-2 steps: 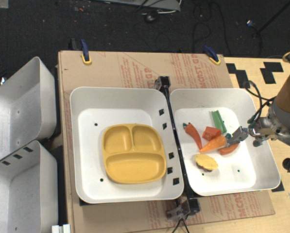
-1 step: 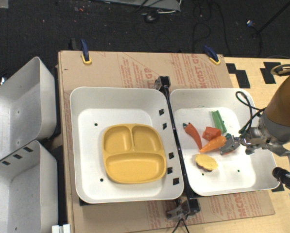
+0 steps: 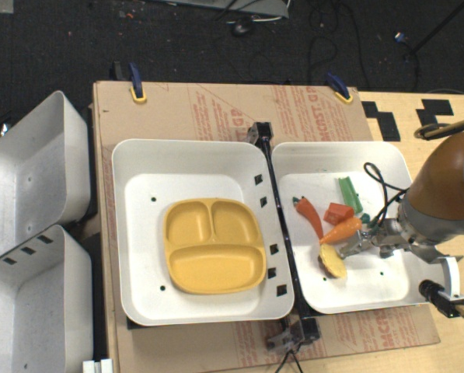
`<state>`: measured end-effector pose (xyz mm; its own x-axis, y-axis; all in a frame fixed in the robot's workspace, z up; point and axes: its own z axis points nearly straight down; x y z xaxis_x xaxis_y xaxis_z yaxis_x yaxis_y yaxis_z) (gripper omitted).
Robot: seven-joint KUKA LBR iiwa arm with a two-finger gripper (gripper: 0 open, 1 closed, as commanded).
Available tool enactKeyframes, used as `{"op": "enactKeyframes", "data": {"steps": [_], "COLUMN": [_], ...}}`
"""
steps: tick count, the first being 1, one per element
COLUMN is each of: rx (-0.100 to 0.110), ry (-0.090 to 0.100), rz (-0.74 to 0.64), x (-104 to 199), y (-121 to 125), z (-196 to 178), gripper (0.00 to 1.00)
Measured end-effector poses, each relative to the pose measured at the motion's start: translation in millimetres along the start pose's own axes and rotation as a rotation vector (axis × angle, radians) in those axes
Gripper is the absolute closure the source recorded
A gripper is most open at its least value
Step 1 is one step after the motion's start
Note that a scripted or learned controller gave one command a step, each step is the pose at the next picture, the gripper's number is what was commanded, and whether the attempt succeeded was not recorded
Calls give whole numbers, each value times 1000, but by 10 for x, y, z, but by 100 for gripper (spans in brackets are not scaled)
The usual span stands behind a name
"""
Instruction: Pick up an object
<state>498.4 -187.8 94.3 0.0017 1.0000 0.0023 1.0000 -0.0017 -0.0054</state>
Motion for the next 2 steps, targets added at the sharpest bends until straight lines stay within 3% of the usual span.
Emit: {"op": "enactKeyframes", "data": {"steps": [1, 2], "rx": [-6, -8], "ry": [-2, -4], "rz": [1, -1], "x": [-5, -10], "y": [11, -36], "z": [-130, -558], "gripper": [100, 100]}}
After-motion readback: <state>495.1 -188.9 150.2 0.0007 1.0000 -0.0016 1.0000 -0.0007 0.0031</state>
